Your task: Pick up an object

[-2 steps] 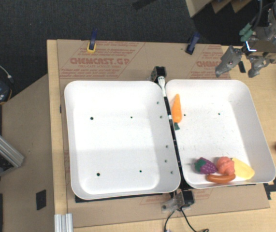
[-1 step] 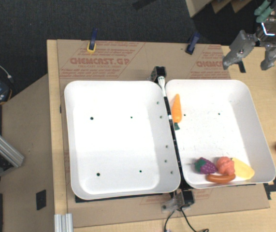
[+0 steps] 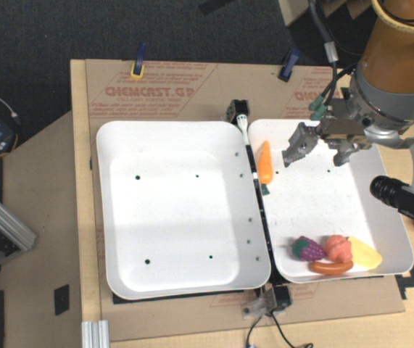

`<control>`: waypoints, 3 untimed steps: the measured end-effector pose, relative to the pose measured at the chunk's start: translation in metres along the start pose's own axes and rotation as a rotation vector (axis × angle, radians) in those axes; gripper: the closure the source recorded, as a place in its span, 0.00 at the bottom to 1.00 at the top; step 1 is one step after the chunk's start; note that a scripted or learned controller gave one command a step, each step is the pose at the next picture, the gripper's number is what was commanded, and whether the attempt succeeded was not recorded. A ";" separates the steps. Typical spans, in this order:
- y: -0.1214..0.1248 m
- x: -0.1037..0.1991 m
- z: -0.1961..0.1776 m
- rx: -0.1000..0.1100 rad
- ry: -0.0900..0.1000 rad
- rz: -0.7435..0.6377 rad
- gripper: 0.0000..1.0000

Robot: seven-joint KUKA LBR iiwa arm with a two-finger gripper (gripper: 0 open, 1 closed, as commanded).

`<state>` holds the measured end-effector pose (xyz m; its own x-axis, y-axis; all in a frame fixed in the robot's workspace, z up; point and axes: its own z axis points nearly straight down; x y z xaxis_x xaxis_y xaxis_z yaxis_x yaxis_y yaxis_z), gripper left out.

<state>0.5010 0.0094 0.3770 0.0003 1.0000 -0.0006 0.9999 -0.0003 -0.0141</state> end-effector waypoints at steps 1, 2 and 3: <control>-0.002 0.054 -0.167 -0.033 0.004 -0.006 0.00; -0.024 0.053 0.008 0.005 -0.002 0.001 0.00; -0.023 0.091 -0.116 -0.029 0.005 -0.005 0.00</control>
